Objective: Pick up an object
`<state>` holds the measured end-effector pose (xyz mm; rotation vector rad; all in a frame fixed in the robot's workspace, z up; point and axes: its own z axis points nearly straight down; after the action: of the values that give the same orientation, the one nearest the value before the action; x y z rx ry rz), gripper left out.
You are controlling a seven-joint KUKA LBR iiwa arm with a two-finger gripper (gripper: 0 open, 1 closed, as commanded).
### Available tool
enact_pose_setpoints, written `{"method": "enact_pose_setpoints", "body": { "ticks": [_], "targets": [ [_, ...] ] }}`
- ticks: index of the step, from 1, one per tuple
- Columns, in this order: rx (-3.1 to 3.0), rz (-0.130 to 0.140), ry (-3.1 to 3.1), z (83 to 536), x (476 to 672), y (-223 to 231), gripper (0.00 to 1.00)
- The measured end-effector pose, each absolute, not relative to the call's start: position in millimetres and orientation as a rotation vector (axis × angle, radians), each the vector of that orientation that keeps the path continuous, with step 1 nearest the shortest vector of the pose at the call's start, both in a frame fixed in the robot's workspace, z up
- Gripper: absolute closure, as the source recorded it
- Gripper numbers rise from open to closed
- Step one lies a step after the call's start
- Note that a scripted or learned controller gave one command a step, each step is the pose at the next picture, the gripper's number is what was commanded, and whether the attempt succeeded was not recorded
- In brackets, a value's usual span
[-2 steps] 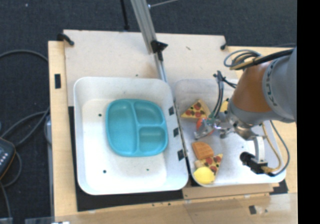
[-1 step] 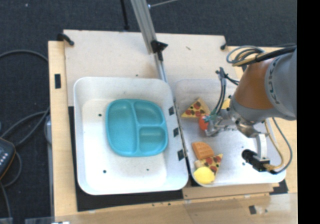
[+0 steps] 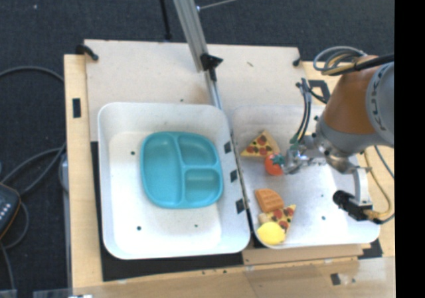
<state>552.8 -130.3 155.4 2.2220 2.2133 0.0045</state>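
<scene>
The end effector [image 3: 287, 161] is seen touching the red tomato [image 3: 273, 166]; whether it is gripped cannot be told. The pizza slice [image 3: 259, 146] just beside could be knocked.

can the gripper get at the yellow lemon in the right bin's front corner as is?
Probably, but tight. The gripper is at the red tomato, same bin. The lemon sits against the bin's front wall, with a pizza slice and a waffle piece touching it.
</scene>
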Motion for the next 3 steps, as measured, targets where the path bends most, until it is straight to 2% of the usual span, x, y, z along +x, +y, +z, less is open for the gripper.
{"method": "enact_pose_setpoints", "body": {
  "ticks": [2,3],
  "targets": [
    [2.213,0.006,2.22,250.5,554.5,-128.1,1.0],
    [2.214,0.002,2.227,242.7,576.1,-82.8,1.0]
  ]
}}
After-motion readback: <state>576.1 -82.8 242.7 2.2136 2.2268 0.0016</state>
